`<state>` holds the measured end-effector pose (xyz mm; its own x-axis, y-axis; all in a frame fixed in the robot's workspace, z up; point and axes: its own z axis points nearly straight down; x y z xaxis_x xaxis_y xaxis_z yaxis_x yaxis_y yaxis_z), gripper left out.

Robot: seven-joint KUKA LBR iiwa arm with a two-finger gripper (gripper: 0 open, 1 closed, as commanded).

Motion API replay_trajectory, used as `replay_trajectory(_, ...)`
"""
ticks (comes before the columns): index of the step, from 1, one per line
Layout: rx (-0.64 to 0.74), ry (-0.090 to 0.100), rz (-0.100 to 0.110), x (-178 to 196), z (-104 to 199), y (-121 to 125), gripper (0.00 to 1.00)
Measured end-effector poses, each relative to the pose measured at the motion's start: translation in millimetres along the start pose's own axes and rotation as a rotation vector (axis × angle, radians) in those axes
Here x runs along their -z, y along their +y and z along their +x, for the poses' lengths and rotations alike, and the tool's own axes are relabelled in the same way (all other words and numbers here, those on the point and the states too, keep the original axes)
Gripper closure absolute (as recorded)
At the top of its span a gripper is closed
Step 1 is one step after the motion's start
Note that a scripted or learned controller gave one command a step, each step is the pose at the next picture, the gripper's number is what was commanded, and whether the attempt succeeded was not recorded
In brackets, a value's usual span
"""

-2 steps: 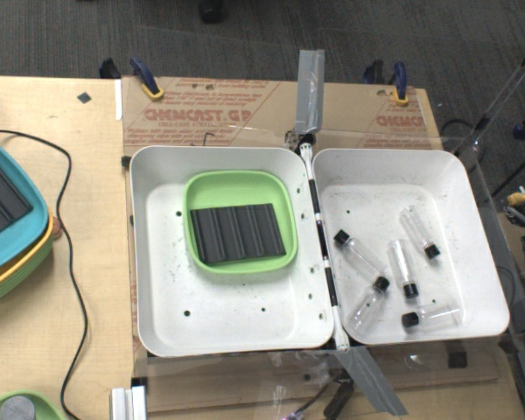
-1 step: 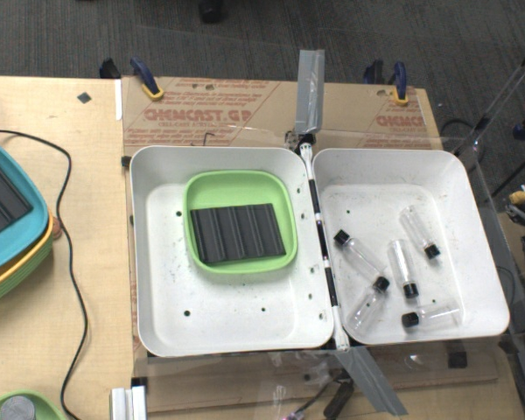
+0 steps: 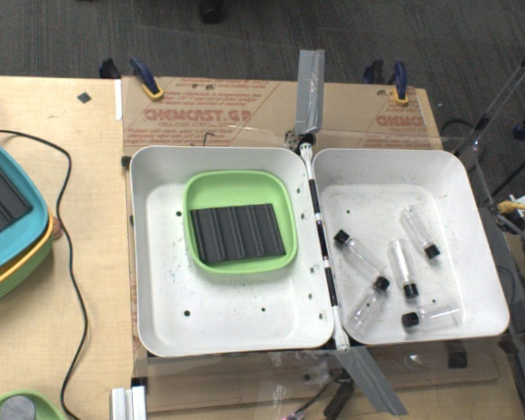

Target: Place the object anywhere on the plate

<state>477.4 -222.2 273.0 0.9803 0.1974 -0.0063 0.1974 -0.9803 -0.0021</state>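
Note:
A light green square plate (image 3: 240, 182) lies in the left white bin (image 3: 157, 304), towards its back. A dark ribbed slab (image 3: 239, 233) rests flat on the plate and covers most of its floor. Several clear plastic tubes with black caps lie scattered in the right white bin (image 3: 472, 199). One tube (image 3: 416, 227) lies near the back right, another (image 3: 360, 256) sits at the centre left, and a third (image 3: 433, 314) rests by the front wall.
A stack of teal and yellow-green plates (image 3: 13, 234) stands on the wooden bench at the far left, with a black cable (image 3: 70, 234) looping beside it. Cardboard (image 3: 210, 108) held by blue clamps lies behind the bins. Grey tape (image 3: 310, 94) runs along the seam between them.

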Motion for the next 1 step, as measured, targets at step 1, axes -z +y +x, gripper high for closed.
replay_trajectory(1, 0.004, 0.002, -0.001, 11.8, 0.0, 0.3, 0.00)
